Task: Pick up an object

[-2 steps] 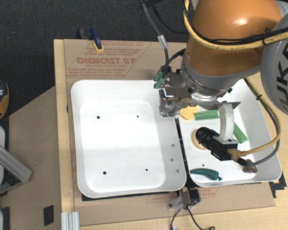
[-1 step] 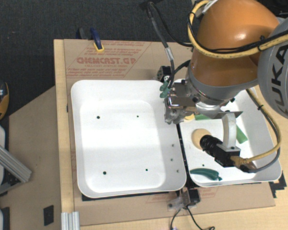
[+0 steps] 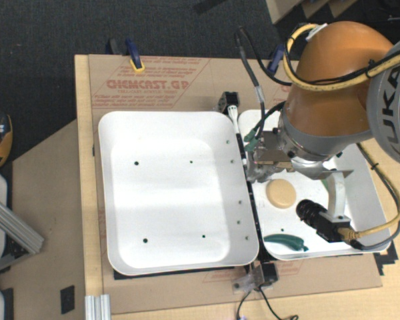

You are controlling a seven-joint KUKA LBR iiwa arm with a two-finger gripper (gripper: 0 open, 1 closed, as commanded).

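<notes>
My gripper [image 3: 261,169] hangs low over the left part of the right bin [image 3: 280,249], close to the wall shared with the left bin [image 3: 167,185]. Its metal body shows under the orange wrist. A round tan disc [image 3: 281,194] lies in the right bin just below and right of the gripper. A teal curved object [image 3: 287,242] lies near the front of the right bin. A small green piece [image 3: 252,137] peeks out beside the gripper at the upper left.
The bulky orange and grey arm [image 3: 333,79] covers the back and right of the right bin. Both bins rest on a cardboard sheet [image 3: 153,82] with clamps at its far edge.
</notes>
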